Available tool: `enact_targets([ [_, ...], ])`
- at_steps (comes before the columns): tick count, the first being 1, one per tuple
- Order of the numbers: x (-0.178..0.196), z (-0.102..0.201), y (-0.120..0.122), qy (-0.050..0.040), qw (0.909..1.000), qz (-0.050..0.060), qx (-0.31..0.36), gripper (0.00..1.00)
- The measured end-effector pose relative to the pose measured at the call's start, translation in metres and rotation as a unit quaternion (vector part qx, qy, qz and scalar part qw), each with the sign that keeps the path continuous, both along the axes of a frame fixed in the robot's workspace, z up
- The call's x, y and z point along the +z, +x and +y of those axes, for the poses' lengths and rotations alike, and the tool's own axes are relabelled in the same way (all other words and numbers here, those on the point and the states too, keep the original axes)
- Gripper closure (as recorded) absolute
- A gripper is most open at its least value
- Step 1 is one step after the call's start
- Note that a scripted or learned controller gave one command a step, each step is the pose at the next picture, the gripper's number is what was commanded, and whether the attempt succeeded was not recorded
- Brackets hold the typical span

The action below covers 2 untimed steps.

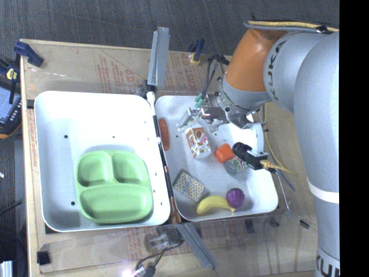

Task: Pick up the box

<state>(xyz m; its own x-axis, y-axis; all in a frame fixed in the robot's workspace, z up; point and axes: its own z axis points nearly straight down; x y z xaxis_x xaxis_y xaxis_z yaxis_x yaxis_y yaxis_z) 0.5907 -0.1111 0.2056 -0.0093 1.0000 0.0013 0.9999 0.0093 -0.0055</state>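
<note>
A robot lab: a grey arm over two white bins on a clamped plywood tabletop.

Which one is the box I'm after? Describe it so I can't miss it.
Look in the right bin, upper middle, just below the gripper. The box is a small white carton with red print, the only straight-sided upright pack there.

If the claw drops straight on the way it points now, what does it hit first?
Most likely the box: the claw sits just above its upper end in the right bin, pointing down. Depth is unclear from this single view, so it may land on the box's edge.
</note>
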Motion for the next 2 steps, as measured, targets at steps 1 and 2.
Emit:
enact_targets([
  [1,-0.091,-0.049,-0.082,-0.0002,0.9991,0.001,-0.043,0.0],
  [2,-0.115,-0.073,-0.012,-0.0004,0.9988,-0.001,-0.048,0.0],
])
